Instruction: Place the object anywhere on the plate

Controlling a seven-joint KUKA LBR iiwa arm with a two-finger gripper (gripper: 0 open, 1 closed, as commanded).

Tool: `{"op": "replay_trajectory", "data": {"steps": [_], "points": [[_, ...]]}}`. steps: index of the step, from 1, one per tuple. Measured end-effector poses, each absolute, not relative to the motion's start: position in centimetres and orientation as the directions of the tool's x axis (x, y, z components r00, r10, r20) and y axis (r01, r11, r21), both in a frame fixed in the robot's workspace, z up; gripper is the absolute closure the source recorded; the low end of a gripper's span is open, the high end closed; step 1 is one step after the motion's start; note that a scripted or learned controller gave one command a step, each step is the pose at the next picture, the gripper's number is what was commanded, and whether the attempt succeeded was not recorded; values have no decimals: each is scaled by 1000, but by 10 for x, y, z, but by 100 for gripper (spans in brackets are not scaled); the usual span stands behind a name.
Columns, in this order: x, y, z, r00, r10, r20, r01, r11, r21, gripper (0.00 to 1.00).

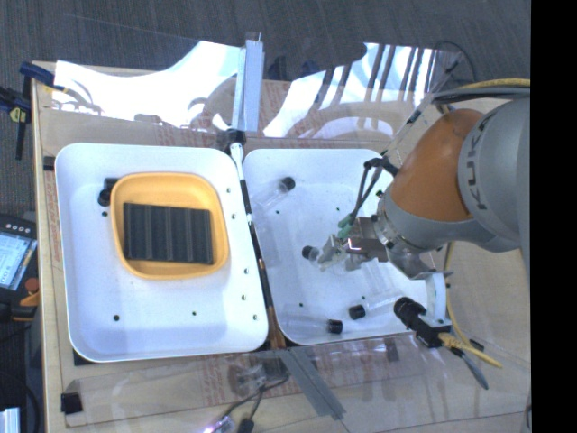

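From my station I look down on the bench point(54, 368), a brown board with clear plastic sheeting along its far and near edges. On it sit the two shallow white bins, touching along their inner rims. The left bin point(90, 314) carries the plate point(168, 227), a yellow-orange rounded-square dish with a dark ribbed rectangle filling its centre; it lies toward the far half of that bin. The right bin point(288, 314) is where the arm is working.

The arm point(487, 179) comes in from the right, its grey shell and orange band looming over the right edge of the right bin. Below the wrist, the gripper point(335, 253) reaches down toward the middle of the right bin's floor. I cannot tell from here how its tips stand; they blur into a clutter of pale metal and green parts.

Several small dark pieces lie scattered on the right bin's floor. One small dark object point(309, 253) sits just beside the gripper's tip, on its left, but I cannot make out whether they touch. Another dark piece point(287, 185) rests near the bin's far side, and two more point(357, 312) point(334, 327) lie near its front rim. All of them are in the right bin, well apart from the plate.
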State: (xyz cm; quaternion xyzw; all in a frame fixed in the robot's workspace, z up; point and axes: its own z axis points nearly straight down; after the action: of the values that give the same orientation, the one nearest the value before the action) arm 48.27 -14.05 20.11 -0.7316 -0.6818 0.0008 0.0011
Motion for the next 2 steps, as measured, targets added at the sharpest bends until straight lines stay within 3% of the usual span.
{"op": "replay_trajectory", "data": {"steps": [1, 2], "points": [[526, -110, 272, -151, 989, 0, 989, 151, -1, 100], [583, -102, 220, -427, 904, 1, 904, 427, -1, 100]]}}
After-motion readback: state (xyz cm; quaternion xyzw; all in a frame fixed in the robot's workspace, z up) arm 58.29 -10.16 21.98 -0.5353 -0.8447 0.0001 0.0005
